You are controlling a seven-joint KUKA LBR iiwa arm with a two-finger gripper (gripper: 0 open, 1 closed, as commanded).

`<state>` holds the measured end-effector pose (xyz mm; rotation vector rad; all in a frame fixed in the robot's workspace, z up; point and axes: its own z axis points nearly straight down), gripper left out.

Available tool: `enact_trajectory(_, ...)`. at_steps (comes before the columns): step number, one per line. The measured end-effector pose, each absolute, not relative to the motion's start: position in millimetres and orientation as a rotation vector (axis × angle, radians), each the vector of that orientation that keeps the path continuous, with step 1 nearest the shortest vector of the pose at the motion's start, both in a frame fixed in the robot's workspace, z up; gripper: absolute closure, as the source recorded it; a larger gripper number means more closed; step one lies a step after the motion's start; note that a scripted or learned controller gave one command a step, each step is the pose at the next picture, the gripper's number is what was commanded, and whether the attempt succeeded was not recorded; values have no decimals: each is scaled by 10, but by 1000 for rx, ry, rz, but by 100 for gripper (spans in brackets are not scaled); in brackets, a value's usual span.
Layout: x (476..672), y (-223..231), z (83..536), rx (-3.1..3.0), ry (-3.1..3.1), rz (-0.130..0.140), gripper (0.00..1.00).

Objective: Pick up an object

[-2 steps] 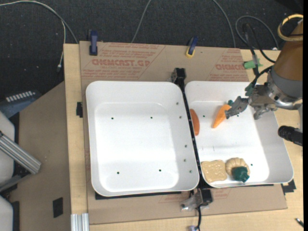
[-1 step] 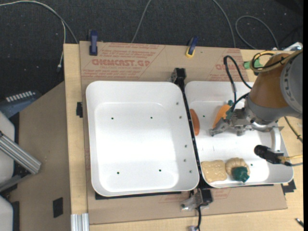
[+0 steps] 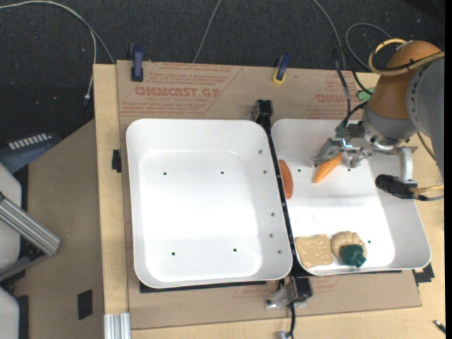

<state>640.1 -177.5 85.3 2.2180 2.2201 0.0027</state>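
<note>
My gripper [image 3: 342, 155] hangs over the upper middle of the right bin [image 3: 402, 224]. An orange carrot [image 3: 325, 170] slants down and to the left from between its fingers, thick end up in the grip, pointed tip free above the bin floor. The grey arm with its orange band [image 3: 399, 76] reaches in from the right behind it.
An orange-red oblong piece [image 3: 285, 178] lies against the right bin's left wall. A tan cracker-like square [image 3: 313, 250] and a round tan item with a dark green part [image 3: 350, 247] sit at the bin's front edge. The left bin [image 3: 141, 189] adjoins. Cables run along the right.
</note>
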Motion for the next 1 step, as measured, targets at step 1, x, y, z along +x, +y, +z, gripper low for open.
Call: enact_trajectory(1, 6390, -1770, 958, 2220, 2222, 1, 100)
